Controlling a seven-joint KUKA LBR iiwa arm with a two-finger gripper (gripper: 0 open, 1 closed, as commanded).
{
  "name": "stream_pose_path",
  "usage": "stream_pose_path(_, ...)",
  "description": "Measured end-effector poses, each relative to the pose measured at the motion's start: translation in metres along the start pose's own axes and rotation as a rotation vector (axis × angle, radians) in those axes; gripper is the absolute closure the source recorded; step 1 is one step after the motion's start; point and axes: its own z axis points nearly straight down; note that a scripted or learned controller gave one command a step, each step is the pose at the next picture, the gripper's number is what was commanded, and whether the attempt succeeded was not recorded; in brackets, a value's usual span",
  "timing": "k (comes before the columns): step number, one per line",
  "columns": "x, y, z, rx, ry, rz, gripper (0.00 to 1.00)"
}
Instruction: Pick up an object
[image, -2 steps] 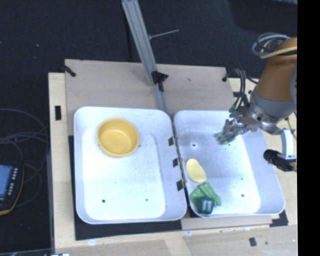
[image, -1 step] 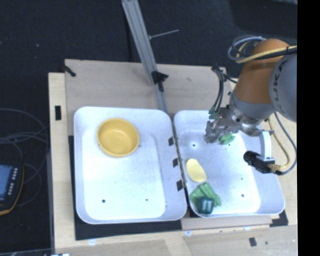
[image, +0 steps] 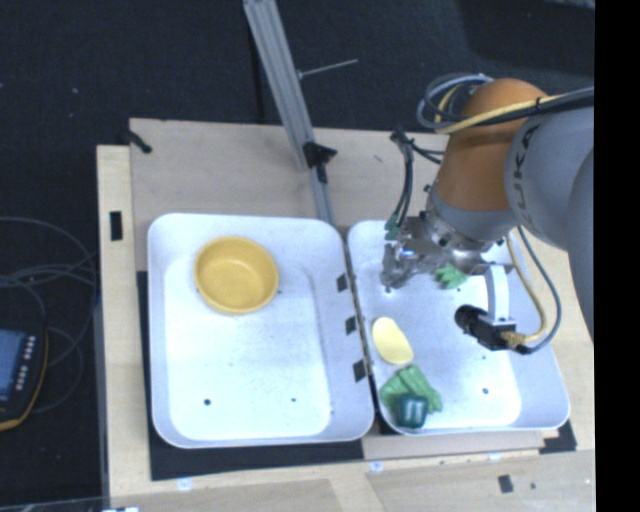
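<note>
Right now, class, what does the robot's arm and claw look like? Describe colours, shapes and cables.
The arm is thick, rounded and grey, with an orange band above the wrist. Looped cables sit near that band, and a dark cable runs down its side. The claw is small, metallic and dark.

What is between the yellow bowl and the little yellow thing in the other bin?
In the camera view, bare white floor, then the two bins' meeting rims lie between the yellow bowl and the yellow object.

Green object (image: 450, 276) (mostly behind the gripper (image: 398, 272))
</note>
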Motion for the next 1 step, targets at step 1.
stream_pose_path(1,0.0546,0.0049,-0.0127,0.0,0.001,-0.002,1.0)
